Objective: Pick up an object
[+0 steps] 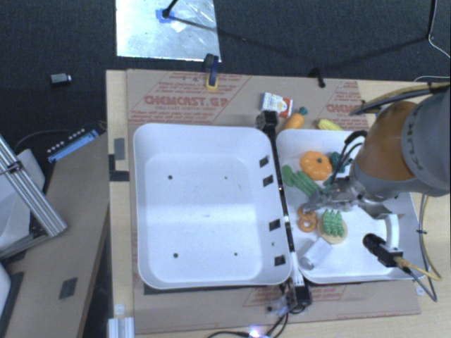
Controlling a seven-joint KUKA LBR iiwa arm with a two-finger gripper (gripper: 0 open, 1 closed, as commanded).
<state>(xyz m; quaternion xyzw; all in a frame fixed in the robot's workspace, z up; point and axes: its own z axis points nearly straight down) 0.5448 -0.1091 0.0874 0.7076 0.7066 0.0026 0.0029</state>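
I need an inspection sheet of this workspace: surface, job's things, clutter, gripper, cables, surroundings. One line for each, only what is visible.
Surface: cardboard-covered bench with left bin and right bin side by side.
Job's things: orange pumpkin, green vegetable, orange ring, green-topped piece, pale block, all in right bin.
Clutter: small carton, carrot, yellow piece behind the bins.
Gripper: gripper low over the ring; finger state unclear.
Cables: black cable across floor.
Surroundings: metal sheet, dark carpet.

Two bins side by side, toys [316, 165] in the right bin [352, 263], left bin [204, 196] beside it.
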